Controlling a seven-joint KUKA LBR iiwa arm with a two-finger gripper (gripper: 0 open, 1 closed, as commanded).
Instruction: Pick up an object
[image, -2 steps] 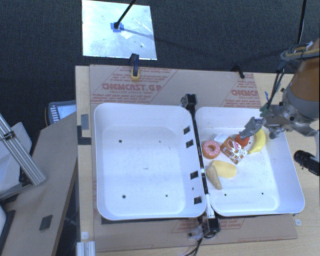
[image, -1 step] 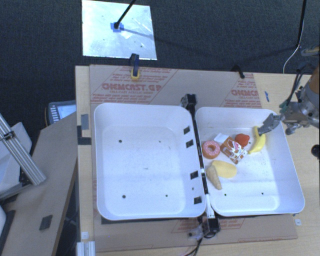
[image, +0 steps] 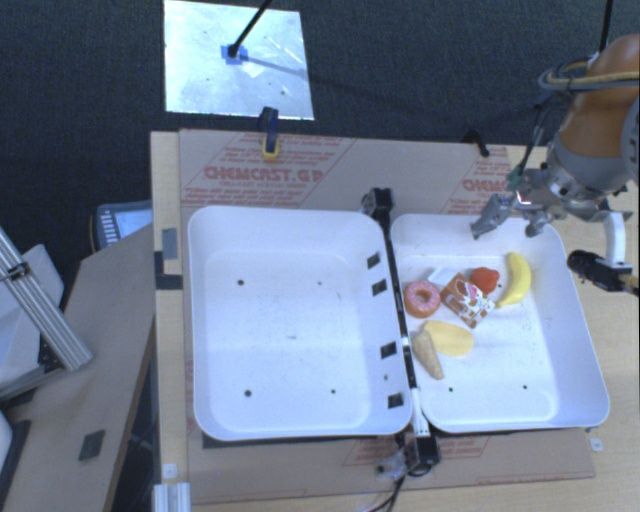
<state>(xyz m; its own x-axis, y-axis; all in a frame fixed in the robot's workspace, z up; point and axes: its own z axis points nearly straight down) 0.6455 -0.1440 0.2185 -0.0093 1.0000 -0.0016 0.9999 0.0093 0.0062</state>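
The right bin holds a small cluster of toy food. A pink donut lies by the divider. Beside it sit a red-and-white cake slice, a red piece and a yellow banana. Lower down are a yellow lemon-like piece and a tan cone. My gripper hangs above the bin's far rim, up and right of the cluster, open, with nothing between its fingers.
The left bin lies beside the right one, with black clips along the divider between them. A cardboard sheet lies under both bins. A shiny metal plate sits at the far back. A yellow clamp holds the cardboard's far edge.
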